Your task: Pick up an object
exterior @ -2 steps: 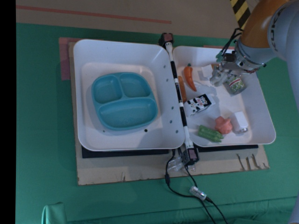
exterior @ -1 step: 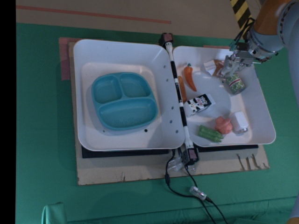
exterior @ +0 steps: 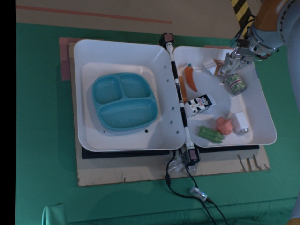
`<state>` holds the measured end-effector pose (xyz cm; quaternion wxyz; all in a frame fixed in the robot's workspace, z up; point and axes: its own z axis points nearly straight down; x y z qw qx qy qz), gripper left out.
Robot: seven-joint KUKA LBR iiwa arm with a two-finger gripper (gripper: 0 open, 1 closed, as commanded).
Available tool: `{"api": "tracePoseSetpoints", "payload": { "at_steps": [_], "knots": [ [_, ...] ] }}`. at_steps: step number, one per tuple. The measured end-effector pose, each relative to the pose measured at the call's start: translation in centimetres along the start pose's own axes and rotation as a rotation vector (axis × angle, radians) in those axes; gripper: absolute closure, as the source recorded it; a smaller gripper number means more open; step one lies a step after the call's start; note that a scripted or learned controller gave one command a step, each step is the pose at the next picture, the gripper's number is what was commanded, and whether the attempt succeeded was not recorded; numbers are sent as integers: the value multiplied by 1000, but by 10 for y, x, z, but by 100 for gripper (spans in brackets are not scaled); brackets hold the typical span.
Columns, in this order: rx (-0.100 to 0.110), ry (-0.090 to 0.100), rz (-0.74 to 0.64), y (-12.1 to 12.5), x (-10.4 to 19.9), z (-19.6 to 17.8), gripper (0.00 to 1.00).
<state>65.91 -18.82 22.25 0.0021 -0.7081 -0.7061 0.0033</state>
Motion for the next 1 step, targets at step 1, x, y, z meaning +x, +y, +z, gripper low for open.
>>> {"api": "tracePoseSetpoints", "payload": {
  "at_steps": [1],
  "knots": [
    [11,1,1,5,-1,-2,100]
  ]
}}
